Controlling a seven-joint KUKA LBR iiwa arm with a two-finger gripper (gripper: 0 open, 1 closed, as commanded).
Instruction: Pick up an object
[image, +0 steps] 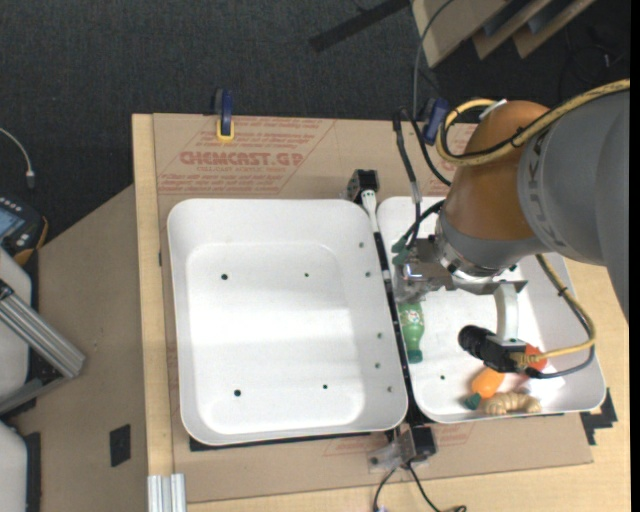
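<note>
Claw (408, 272) just above green object (411, 333) (right bin (575, 385), left edge); grip state unclear.

Green elongated object (411, 332) in right-hand bin (445, 388)

left shallow white plastic bin (270, 320): plain white, with four small dark dots. right shallow white plastic bin (565, 385): the same white. flat brown cardboard sheet (160, 250) under both: tan, with red printed lettering along its far edge. small clamp (224, 115): blue above yellow. robot arm (590, 190): grey, with an orange band (495, 180). long translucent green plastic object (411, 335): pale green, darker at its near end. small round orange object (485, 382): bright orange. knobbly tan object (508, 404): beige. carpeted floor (100, 60): dark grey.
</note>
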